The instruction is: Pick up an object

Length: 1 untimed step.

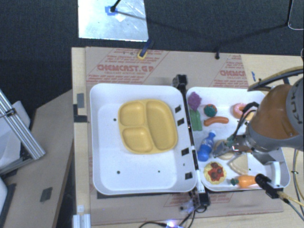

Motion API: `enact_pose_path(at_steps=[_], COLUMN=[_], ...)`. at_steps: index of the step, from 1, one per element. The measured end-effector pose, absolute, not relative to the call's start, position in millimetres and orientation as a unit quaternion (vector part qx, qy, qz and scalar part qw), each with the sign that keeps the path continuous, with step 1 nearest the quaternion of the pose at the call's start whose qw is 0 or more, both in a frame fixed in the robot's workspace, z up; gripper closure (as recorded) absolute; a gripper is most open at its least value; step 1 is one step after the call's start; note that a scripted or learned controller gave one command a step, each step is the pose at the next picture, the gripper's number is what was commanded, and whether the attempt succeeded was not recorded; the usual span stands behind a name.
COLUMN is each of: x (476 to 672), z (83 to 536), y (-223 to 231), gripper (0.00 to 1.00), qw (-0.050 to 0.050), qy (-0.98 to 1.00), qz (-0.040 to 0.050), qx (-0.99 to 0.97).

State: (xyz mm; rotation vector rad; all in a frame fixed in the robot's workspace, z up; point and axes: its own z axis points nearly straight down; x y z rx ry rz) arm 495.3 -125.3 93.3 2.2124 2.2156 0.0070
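A view from above, at a slant, looks down on a desk [57,127] carrying two shallow white bins side by side. The left bin [102,141] holds a yellow divided tray [146,126] with three compartments, lying flat near its middle. The right bin [284,175] holds a scatter of small toy foods: a purple bunch of grapes [194,99] at the top left, a green stick [195,119] beneath it along the dividing wall, a round red and green piece [210,110], a red sausage [216,121], a pink doughnut [237,110], a blue bottle [206,146], a small pizza [215,172], a pale wedge [241,165] and an orange carrot [246,181] at the bottom.

A grey robot arm with an orange band [280,113] reaches in from the right, low over the right bin. Its jaws [223,148] sit just beside the blue bottle, between it and the pale wedge. Whether they are open or closed cannot be told here, and nothing can be seen held between them.

Judged from this, the pick is not yet done: every toy appears to lie in the bin, the arm is down at the level of the objects, and grasping and lifting remain
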Motion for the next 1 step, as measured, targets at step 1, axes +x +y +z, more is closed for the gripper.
enact_pose_path(at_steps=[1], x=[496.0], z=[84.1], y=[-125.1], gripper=[0.00], qw=[0.000], qy=[0.707], qz=[0.0006], qx=[0.707])
